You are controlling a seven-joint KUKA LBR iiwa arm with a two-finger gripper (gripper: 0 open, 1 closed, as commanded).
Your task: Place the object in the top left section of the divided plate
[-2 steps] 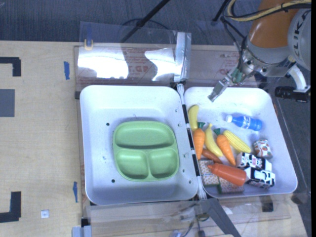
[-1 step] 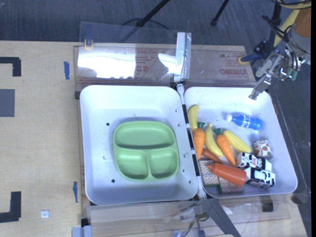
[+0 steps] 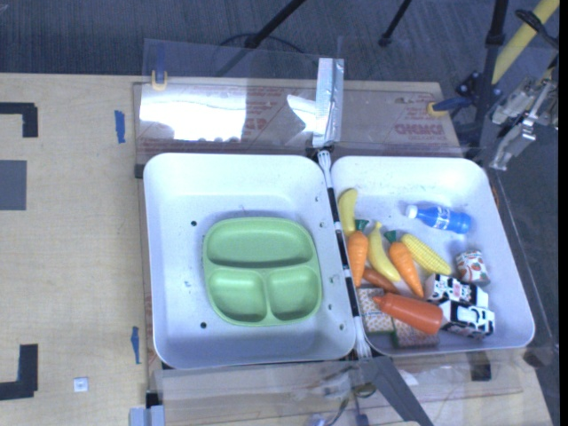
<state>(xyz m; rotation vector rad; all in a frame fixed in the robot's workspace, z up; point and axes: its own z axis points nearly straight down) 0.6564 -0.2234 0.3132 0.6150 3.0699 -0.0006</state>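
A green divided plate [image 3: 262,269] lies in the left white bin [image 3: 169,238]. It has one wide section at the back and two smaller sections at the front, and nothing lies in them. The toy foods sit in the right bin [image 3: 506,264]: a blue bottle [image 3: 439,217], a yellow banana [image 3: 347,207], two orange carrots [image 3: 357,254] [image 3: 406,267], a corn cob [image 3: 426,254] and a red-orange bottle [image 3: 410,311]. My gripper [image 3: 517,127] hangs as a pale metal part beyond the right bin's far right corner, well away from the toys and holding nothing that I can see.
A black-and-white carton [image 3: 463,307] and a small can [image 3: 470,266] lie at the right bin's front right. A clear panel [image 3: 231,105] stands behind the bins. Tripod legs [image 3: 497,25] and a yellow bar [image 3: 524,34] rise at the back right.
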